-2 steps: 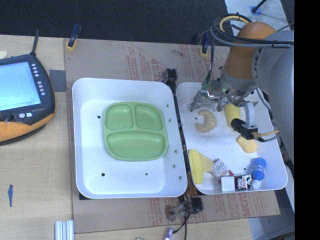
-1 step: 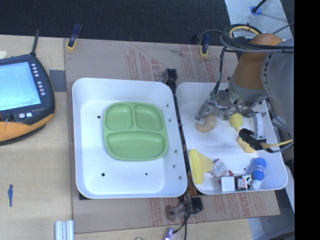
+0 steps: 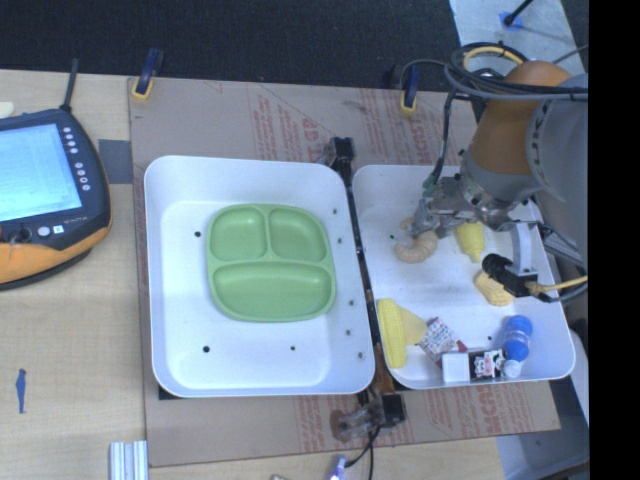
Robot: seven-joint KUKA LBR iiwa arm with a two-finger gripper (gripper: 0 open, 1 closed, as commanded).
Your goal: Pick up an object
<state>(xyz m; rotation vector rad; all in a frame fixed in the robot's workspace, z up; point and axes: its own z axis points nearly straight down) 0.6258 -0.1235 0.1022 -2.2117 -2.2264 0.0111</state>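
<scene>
My gripper [image 3: 432, 224] is low over the back of the right bin [image 3: 380, 183], reaching in from the right. Its tip is right at a tan curved pastry-like piece [image 3: 414, 250], which lies on the bin floor just in front of it. A small yellow piece [image 3: 470, 239] lies close to the gripper's right, partly under the wrist. Another yellow piece [image 3: 491, 289] sits further forward on the right. I cannot make out whether anything is gripped.
At the right bin's front lie a yellow corn cob [image 3: 395, 330], a red-and-white wrapper [image 3: 435, 336], a small white-and-black box [image 3: 470, 365] and a blue-capped bottle [image 3: 515, 343]. The left bin [image 3: 170, 298] holds a green divided plate [image 3: 270, 263]. A tablet [image 3: 45, 183] lies at far left.
</scene>
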